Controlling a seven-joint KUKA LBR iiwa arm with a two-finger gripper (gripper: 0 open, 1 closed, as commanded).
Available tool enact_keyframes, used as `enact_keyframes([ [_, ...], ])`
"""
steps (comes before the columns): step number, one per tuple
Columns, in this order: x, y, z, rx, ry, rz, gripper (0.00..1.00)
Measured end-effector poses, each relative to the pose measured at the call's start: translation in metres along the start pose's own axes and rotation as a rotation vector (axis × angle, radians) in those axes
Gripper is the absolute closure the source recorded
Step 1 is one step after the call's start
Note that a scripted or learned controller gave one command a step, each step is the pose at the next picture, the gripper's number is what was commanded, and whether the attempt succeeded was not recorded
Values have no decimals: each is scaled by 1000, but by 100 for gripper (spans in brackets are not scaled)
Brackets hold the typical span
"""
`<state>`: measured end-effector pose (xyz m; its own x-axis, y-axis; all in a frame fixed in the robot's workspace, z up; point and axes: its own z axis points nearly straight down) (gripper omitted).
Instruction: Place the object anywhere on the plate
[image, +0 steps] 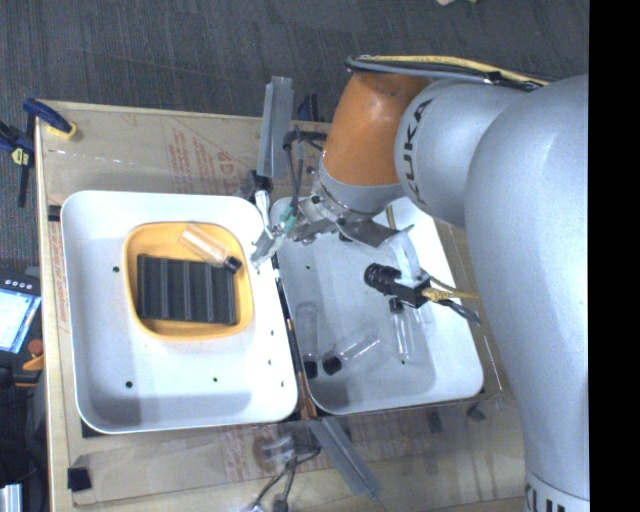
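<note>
Vial lies on the plate in the left bin, upper centre-left of frame, touching the dark ridged insert at its upper right corner. Judgement: placing looks done; the step in hand is release or withdrawal. Next move calls for a clean lift away without knocking the vial.

Gripper sits at frame centre, over the seam between the bins, just right of the plate. Cannot tell its opening, nor whether it holds anything. More vials lie in the right bin.
</note>
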<state>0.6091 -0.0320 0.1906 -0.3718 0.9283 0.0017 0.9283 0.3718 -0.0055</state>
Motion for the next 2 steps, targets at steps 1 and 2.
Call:
enact_keyframes([
  [1, 0, 0, -10, 2, 0, -4, 100],
  [2, 14, 57, -29, -5, -2, -125, 100],
])
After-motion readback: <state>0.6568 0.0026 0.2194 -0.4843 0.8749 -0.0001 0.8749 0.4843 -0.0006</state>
